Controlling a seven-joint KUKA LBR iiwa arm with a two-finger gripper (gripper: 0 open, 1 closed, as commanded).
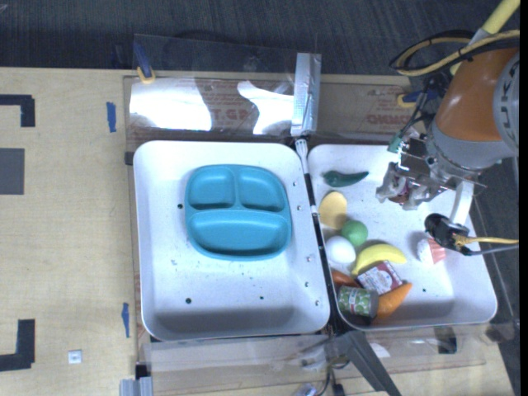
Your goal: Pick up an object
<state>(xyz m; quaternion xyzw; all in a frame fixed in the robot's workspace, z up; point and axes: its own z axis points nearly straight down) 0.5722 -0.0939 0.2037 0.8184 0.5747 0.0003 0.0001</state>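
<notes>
Over the far part of the right bin (474,299), near its right wall, the tool (410,190) hangs above bare white floor; I cannot tell how it stands, because the wrist hides much of it. The risk is that it comes down on nothing, since the objects lie crowded along the bin's left wall and near corner. There, round smooth pieces like the white egg (339,249) and green ball (355,233) may roll away, and the curved yellow banana (379,257) rests against its neighbours. The left bin (165,291) carries a glossy blue divided plate (238,210) of hard plastic.
</notes>
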